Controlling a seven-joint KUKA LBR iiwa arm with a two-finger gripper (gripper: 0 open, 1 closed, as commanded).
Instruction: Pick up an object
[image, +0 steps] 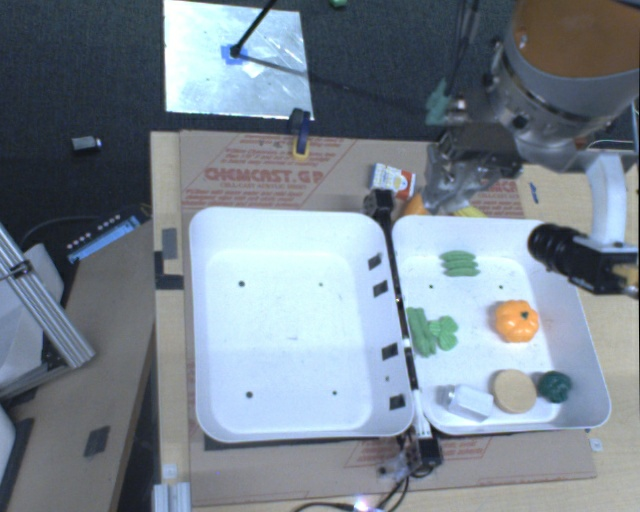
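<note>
Jaws' state impossible to tell: metal two-finger gripper (462, 190) poised above right shallow white plastic bin (585, 330), probably lining up on small green pea-pod toy (460, 263).

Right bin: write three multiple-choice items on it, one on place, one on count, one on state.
1. Where does the orange pumpkin lie?
A. left bin
B. right bin
C. on the cardboard

2. How many green pieces lie in the right bin?
A. one
B. three
C. five

3. How does the gripper stand?
A. raised above the bin's far edge
B. pressed on the pumpkin
C. inside the left bin

Key: B, it rests on the right bin's floor; B, pea pod, leafy piece, dark round piece; A, it hangs over the far rim.
</note>
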